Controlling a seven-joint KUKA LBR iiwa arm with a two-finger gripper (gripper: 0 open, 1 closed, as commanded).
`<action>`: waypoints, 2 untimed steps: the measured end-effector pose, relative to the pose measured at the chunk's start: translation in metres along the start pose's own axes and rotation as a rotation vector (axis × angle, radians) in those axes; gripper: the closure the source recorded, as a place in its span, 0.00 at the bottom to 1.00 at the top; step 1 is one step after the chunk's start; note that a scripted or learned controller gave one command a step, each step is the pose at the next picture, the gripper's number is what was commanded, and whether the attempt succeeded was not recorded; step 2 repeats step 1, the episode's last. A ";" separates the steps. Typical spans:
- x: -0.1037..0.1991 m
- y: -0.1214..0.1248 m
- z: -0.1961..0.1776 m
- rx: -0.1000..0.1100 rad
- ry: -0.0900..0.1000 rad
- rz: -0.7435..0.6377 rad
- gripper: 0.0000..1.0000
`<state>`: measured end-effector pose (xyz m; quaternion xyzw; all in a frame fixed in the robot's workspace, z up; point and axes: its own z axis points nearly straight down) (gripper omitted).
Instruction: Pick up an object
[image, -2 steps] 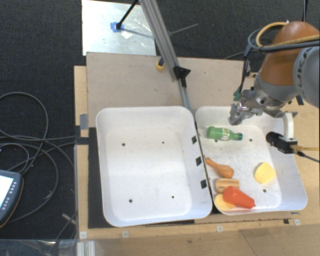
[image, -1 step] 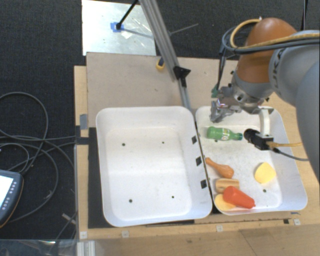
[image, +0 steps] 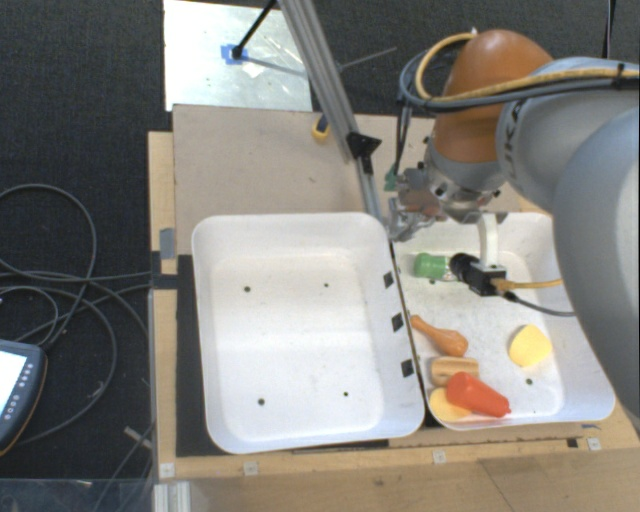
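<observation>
So, the gripper (image: 402, 222) is seen hanging right over the far corner of the right bin (image: 497, 322), just by the wall that's shared with the left bin (image: 290, 330). Whether it's spread apart or closed up can't be told from this angle. The closest item is a small green piece (image: 430, 265), laid just beside the gripper, a bit nearer the camera and over toward the arm's side. Further toward the camera from the gripper, an orange drumstick-shaped thing (image: 440, 337) is found lying close to the dividing wall. Past that, well apart from the gripper, a tan block (image: 452, 369) is tucked against a red object (image: 478, 396), and a pale yellow piece (image: 443, 404) is partly covered by the red one. A yellow rounded item (image: 530, 347) is set off on its own, well away from the gripper, out toward the arm's side of the same bin.
</observation>
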<state>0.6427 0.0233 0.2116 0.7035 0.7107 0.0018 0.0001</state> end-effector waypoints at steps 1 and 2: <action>0.049 0.009 -0.014 -0.001 0.001 -0.001 1.00; 0.049 0.009 -0.014 -0.001 0.001 -0.001 1.00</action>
